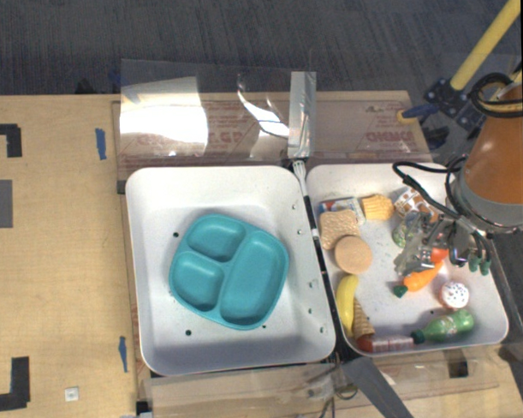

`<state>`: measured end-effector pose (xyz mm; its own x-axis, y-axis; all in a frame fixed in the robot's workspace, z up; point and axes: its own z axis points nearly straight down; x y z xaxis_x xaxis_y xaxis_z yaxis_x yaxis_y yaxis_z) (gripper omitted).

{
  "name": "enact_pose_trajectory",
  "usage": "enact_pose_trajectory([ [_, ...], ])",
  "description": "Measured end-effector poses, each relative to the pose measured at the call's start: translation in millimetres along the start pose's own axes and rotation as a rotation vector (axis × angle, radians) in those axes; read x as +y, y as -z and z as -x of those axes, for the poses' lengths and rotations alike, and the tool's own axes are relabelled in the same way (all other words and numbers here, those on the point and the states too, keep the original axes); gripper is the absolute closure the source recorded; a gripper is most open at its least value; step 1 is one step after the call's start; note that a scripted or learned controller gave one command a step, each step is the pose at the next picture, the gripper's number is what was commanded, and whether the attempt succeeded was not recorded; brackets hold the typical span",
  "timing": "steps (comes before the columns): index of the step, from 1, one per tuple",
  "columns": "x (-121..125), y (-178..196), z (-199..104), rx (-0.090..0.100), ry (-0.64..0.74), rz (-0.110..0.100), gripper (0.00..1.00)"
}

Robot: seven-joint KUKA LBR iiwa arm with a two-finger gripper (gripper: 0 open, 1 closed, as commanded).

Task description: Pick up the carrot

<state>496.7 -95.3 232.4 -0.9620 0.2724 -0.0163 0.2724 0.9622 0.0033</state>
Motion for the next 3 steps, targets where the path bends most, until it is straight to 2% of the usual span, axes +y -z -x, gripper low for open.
enact_pose_trajectory([
  [1,-11,-73,-14,0.016,0.499,0.002,1.0],
  [2,41,32,15,0.003,0.793,0.003,1.0],
  [3,40,30,14,0.007,0.792,0.004,0.0],
])
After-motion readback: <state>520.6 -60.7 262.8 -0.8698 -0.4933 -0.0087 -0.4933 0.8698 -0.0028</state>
